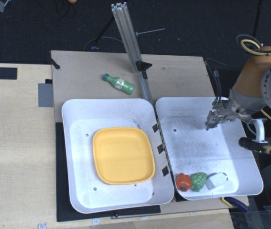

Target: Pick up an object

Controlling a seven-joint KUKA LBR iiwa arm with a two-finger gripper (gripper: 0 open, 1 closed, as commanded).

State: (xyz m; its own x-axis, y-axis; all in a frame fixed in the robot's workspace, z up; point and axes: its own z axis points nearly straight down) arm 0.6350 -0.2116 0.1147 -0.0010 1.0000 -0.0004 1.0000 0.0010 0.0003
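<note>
Your grey two-finger gripper (211,124) hangs over the upper right part of the right-hand shallow white bin (192,142); it carries nothing, and honestly I can't tell how it's set. The pickable stuff is bunched at that bin's near edge: a small red-orange round toy (183,182) touching a bumpy green lump (198,181), with a pale white block (216,180) just beside. I'd go for the white block since its outer side is free, and come straight down so you don't shove the cluster into the wall
</note>
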